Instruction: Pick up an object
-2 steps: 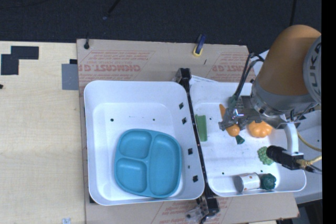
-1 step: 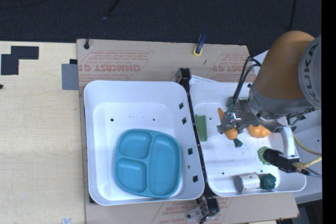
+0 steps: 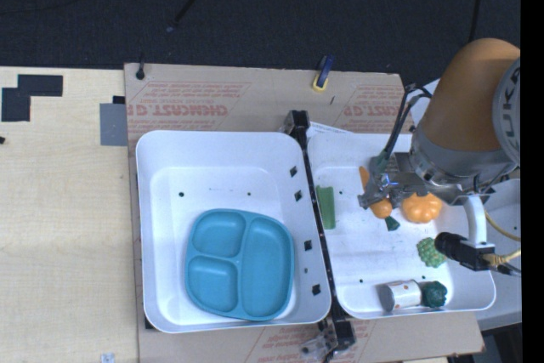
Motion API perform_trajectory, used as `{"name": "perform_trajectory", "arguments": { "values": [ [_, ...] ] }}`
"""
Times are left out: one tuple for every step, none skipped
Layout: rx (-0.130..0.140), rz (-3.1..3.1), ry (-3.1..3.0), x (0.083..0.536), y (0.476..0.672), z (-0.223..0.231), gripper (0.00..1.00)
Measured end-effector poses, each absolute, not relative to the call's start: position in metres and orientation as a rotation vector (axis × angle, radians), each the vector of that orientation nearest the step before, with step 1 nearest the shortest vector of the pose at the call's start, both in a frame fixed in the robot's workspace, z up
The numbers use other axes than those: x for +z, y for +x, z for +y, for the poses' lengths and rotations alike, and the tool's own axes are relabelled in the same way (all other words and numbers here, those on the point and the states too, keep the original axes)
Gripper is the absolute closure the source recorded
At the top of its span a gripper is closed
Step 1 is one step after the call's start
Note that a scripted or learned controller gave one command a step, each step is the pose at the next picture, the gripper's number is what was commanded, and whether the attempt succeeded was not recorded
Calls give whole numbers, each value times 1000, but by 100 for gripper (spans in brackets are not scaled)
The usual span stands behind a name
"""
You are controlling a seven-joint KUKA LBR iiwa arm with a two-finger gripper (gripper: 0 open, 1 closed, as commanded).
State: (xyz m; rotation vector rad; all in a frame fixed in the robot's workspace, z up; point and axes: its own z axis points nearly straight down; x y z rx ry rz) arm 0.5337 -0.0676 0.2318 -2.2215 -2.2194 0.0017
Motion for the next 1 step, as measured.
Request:
{"name": "perform_trajectory", "arguments": {
  "values": [
    [5,-2217,-2220,220,521,-67,100]
  ]
}}
